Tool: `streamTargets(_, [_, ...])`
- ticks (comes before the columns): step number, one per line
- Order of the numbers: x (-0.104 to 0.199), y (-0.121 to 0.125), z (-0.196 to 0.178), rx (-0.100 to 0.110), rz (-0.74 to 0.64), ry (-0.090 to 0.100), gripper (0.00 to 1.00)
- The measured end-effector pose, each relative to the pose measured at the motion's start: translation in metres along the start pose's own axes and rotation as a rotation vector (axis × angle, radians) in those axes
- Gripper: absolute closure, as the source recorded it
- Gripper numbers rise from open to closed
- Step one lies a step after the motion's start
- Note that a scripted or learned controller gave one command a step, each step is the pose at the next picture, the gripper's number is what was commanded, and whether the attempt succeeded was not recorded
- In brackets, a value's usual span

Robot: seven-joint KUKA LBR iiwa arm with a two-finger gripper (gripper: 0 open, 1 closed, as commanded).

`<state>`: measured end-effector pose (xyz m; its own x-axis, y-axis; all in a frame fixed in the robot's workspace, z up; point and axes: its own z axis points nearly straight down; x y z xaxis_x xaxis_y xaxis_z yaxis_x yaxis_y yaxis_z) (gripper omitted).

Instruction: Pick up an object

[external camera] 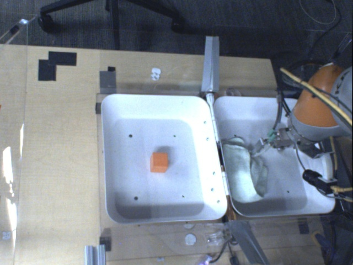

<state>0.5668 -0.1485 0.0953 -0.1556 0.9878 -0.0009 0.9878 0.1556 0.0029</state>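
Note:
A pale grey-white cloth [240, 170] lies crumpled along the left side of the right bin [287, 200]. One fold of it rises to a peak at my gripper [265, 144], which hangs low over the middle of that bin and is shut on the cloth's upper edge. The arm's orange band [315, 105] sits above the bin's right side. A small orange cube [159, 162] rests alone near the middle of the left bin [118, 148], well away from the gripper.
A metal divider post [210, 65] stands at the back between the bins. Cables [320, 180] trail over the right bin's right rim. The wooden bench [55, 164] stretches to the left, with black tape marks [55, 64].

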Motion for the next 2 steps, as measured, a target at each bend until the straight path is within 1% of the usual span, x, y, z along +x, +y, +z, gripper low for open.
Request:
streamTargets(1, [0.001, 0.002, -0.009, -0.001, -0.002, 0.000, 1.00])
streamTargets(2, [0.031, -0.002, -0.096, 0.001, 0.161, 0.000, 1.00])
